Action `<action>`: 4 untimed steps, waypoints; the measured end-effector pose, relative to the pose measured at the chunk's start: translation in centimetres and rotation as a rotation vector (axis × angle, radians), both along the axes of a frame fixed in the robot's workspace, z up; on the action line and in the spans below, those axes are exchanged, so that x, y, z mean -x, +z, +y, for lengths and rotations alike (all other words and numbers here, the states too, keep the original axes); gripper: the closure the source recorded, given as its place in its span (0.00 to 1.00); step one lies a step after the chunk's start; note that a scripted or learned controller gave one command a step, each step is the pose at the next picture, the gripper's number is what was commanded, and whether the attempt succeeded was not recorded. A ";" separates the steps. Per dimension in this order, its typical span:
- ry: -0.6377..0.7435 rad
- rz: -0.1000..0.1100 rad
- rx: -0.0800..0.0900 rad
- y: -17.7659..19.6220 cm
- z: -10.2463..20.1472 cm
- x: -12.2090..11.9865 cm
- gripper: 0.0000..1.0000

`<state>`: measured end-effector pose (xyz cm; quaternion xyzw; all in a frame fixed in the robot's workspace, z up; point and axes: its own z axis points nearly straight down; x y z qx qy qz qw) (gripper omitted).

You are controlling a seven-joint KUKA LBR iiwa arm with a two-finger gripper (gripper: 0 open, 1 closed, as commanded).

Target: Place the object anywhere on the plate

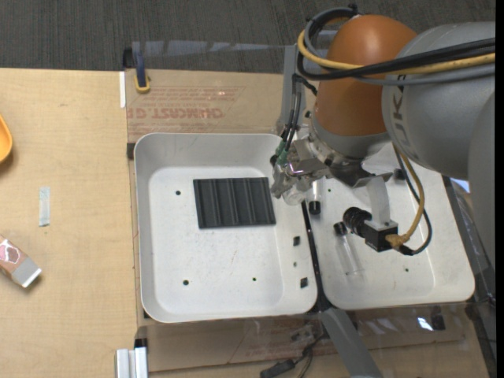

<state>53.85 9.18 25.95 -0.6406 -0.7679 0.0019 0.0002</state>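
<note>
Two shallow white bins sit on a tan wooden table [63, 132]. In the left bin [157, 290] a dark ribbed rectangular plate [234, 202] lies flat. The pincer [295, 181] hangs at the bins' shared edge; whether it grips anything I cannot tell. The right bin [441, 282] holds a clear, slim tube-like object [350, 254].

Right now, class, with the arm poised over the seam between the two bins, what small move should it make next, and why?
Probably a short shift toward the left bin, then down. The gripper hangs at the seam just right of the dark ridged plate, which is likely the target. Whether it carries anything can't be told, so check that first.
</note>
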 end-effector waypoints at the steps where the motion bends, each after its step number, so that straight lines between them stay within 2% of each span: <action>1: -0.025 0.002 0.001 -9.4 8.9 0.9 1.00; 2: -0.160 0.002 0.002 -17.0 13.0 -0.1 1.00; 3: -0.160 0.002 0.002 -17.0 13.0 -0.1 0.00; 4: -0.275 -0.002 0.001 -8.3 8.8 -12.1 0.00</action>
